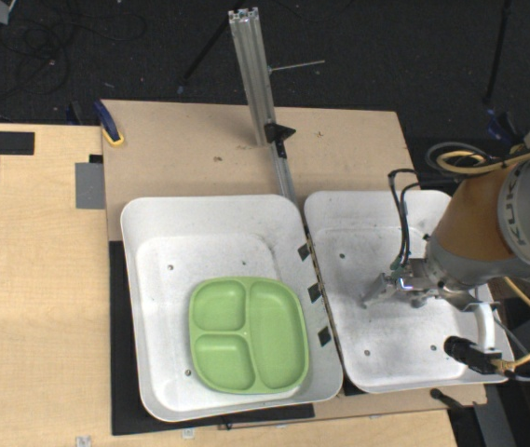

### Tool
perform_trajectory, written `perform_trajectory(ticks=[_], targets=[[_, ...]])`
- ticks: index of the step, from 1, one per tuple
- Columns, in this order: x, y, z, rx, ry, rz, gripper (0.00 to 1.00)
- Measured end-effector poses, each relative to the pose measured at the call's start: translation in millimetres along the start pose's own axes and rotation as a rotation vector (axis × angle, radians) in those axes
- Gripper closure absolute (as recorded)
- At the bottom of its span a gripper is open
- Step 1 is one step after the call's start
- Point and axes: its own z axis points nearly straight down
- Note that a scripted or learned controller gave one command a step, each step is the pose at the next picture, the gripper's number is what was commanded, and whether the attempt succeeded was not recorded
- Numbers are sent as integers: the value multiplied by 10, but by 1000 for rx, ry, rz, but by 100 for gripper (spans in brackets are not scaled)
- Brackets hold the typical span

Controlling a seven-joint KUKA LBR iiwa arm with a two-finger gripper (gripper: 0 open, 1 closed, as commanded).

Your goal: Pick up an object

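A light green plate (248,334) with three compartments lies flat in the left bin (153,240), toward its front. My gripper (387,288) hangs low over the floor of the right bin (358,231), near its middle, well to the right of the plate and apart from it. The grey arm with its orange band (474,222) comes in from the right and hides the bin's right side. I see nothing held in the gripper.
The two white bins sit side by side on a brown board (339,147). A metal post (255,73) rises behind them at the seam. Black clips (313,291) line the edge between the bins. A pale wooden tabletop (32,277) lies left.
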Motion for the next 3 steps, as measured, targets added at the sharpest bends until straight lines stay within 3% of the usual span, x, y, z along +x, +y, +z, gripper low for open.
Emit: perform_trajectory(ticks=[1, 3], targets=[[0, 21, -119, -7, 1, 3, 100], [137, 65, -1111, -4, -2, -3, 100]])
